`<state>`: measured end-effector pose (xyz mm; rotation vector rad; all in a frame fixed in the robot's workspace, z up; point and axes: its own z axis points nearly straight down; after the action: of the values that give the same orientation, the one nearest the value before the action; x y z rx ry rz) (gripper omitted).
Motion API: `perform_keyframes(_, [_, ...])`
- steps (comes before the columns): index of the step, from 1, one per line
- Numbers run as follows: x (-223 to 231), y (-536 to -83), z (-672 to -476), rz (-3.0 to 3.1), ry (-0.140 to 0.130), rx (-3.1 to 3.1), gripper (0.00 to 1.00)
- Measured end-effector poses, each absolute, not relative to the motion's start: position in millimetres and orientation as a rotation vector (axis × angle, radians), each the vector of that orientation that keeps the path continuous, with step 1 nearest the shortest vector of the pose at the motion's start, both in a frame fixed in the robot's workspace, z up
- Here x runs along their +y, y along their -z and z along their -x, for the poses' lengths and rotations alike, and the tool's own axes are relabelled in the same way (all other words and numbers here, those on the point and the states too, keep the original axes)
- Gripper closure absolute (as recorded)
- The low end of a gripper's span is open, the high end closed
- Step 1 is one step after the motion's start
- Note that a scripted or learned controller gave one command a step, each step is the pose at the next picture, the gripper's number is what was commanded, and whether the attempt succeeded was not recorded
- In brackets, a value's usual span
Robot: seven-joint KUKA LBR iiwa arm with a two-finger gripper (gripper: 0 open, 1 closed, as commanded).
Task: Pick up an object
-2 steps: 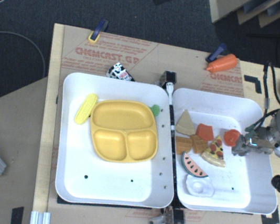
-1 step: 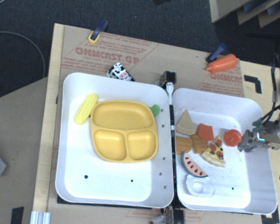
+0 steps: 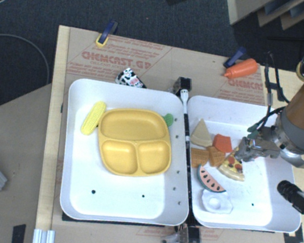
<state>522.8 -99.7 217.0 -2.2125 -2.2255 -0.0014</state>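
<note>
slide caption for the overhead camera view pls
KUKA arm's gripper poised over a toy pizza slice among play food in the right bin.

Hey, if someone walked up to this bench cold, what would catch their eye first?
Probably the big yellow plastic divided plate in the left white bin, with a yellow toy corn cob lying beside its left edge. Next, the grey-and-orange arm's gripper poised over a huddle of toy food in the right white bin, just above a pizza slice.

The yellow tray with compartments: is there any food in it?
Empty. The yellow tray shows three bare compartments; the corn lies beside it.
</note>
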Motion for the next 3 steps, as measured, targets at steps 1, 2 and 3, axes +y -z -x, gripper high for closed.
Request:
perform_keyframes(1, [-52.4,-220.3,-526.8,2.213,0.002,-2.227,1.0])
perform_keyframes(2, [7.3,-230.6,-514.9,2.21,0.001,-2.227,1.0])
perform_keyframes(3, [7.3,-230.7,-527.1,2.221,0.002,-2.224,1.0])
